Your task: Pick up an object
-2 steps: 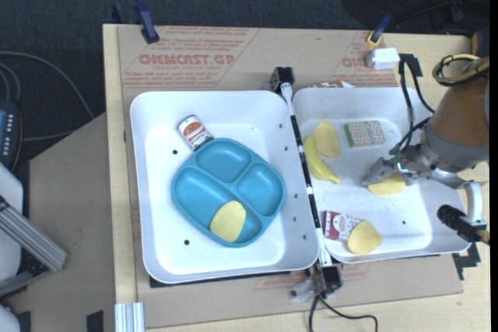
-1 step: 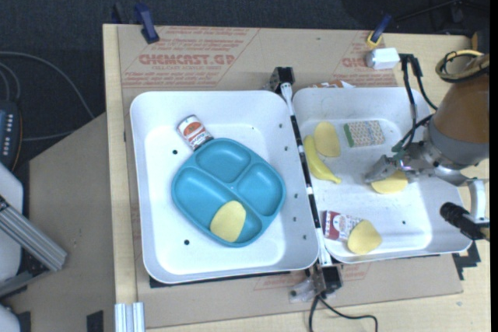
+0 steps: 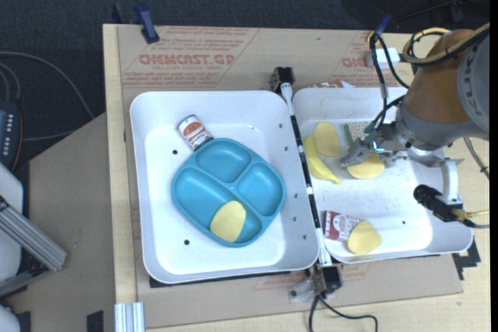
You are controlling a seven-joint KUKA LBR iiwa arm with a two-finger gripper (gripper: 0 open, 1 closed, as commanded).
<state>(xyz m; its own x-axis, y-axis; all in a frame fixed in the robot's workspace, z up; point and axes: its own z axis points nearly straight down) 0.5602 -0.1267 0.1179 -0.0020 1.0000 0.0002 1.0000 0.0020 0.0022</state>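
Gripper [image 3: 364, 152] fingers are lowered into the right bin [image 3: 412, 237], near its middle, just above a yellow chip-shaped piece [image 3: 366, 166]; how far they are parted cannot be told, and no object is seen held between them. A banana [image 3: 320, 167] and a second yellow piece [image 3: 327, 140] are found against that bin's left wall. Near its front edge a red-and-white packet [image 3: 334, 225] is touched by another yellow piece [image 3: 363, 237]. In the left bin [image 3: 156, 190] a blue divided plate [image 3: 233, 179] is set centrally, carrying a yellow piece [image 3: 228, 221] in its front compartment, with a small can [image 3: 194, 131] lying beside its far-left rim.
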